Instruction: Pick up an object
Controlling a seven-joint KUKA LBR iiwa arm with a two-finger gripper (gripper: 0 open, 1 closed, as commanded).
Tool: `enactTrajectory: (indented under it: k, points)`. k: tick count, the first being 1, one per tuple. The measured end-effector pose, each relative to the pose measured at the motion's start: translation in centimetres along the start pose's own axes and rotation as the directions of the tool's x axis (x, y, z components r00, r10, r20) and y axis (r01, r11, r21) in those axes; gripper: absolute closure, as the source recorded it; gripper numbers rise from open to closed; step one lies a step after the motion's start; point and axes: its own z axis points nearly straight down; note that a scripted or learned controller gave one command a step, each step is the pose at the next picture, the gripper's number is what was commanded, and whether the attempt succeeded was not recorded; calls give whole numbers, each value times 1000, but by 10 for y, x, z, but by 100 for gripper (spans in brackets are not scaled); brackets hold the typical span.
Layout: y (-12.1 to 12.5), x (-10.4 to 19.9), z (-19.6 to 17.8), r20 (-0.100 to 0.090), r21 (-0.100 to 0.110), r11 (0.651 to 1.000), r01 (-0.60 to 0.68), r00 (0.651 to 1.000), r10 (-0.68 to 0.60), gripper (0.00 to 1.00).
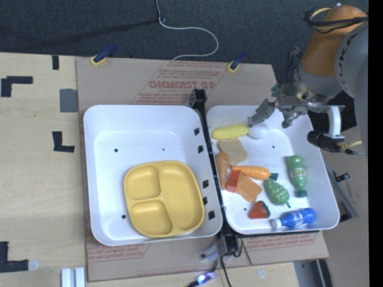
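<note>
The left bin (102,124) is taken up toward its near side by a yellow divided plate (163,197), bare floor left behind it. The right bin (317,184) is crowded along its near half, its far strip open. The gripper (272,115) is held spread above the far rim, nothing between its fingers, beside the corn cob (230,132)

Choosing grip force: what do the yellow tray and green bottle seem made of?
Yellow tray: probably hard plastic, smooth with a dull sheen, moulded into three compartments. Green bottle: likely glossy plastic, with bright highlights and a pale label; a toy, by its look.
</note>
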Motion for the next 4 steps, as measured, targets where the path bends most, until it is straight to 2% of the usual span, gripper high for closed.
enactTrajectory:
  k: [1,3,4]
  points:
    - [3,0,-9,2,-14,1000,3,1000,-3,0]
    - [3,1,80,3,-11,1000,4,1000,-4,0]
    - [4,1,111,4,-15,1000,4,1000,-4,0]
